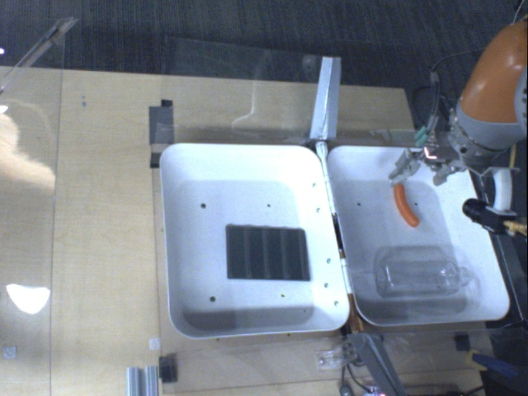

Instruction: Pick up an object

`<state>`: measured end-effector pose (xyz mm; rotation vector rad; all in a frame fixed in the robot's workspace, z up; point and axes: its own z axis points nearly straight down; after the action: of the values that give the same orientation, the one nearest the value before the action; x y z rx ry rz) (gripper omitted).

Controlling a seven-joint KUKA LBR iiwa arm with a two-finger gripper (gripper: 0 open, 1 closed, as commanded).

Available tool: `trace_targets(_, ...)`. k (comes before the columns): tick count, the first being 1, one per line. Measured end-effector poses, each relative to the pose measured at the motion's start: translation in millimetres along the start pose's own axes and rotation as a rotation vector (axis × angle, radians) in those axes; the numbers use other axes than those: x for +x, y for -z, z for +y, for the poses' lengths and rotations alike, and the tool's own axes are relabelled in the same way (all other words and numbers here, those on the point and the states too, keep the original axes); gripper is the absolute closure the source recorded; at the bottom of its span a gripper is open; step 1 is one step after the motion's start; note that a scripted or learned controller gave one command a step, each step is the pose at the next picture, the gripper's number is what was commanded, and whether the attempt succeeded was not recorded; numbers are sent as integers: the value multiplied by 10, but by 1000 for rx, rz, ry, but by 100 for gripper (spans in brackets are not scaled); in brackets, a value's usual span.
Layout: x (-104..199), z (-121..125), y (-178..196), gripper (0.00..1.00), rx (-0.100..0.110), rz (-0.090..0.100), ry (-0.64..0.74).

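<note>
A small orange sausage-shaped object lies in the right bin, in its upper half. A clear plastic bottle lies on its side near that bin's front. A black ridged rectangular block rests flat in the middle of the left bin. My gripper hangs over the back of the right bin, just above and behind the orange object. It is open, its fingers are spread, and nothing sits between them.
The arm's orange band and grey wrist reach in from the right over the right bin's far corner. A metal post stands behind the seam between the bins. Black cabling hangs at the right bin's right rim.
</note>
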<state>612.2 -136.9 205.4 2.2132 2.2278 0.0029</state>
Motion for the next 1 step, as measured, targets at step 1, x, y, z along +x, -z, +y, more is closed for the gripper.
trace_targets(1,-369,342,-1148,0,-4,-3,203)
